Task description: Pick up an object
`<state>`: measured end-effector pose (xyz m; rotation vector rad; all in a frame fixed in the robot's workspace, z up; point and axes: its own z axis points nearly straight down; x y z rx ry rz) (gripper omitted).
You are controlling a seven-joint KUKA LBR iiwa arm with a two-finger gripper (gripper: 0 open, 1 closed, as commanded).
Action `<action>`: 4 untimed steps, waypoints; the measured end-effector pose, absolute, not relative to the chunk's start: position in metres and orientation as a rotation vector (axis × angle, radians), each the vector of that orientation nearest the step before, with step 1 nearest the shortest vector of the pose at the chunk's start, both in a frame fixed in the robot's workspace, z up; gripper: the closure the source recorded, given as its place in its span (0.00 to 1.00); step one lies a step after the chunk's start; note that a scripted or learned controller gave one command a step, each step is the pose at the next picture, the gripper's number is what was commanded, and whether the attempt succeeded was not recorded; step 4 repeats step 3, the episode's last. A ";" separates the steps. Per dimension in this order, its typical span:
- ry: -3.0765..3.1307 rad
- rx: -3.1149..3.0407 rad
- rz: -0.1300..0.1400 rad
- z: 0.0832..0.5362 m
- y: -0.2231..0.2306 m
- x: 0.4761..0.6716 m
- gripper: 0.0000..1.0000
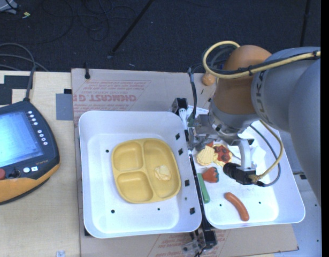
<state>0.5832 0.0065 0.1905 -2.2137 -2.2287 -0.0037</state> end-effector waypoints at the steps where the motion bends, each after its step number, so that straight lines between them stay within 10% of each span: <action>1: -2.229 -2.216 -0.010 0.326 0.050 0.529 1.00; 2: -2.228 -2.214 -0.003 0.387 0.099 0.491 1.00; 4: -2.222 -2.219 0.003 0.413 0.087 0.476 1.00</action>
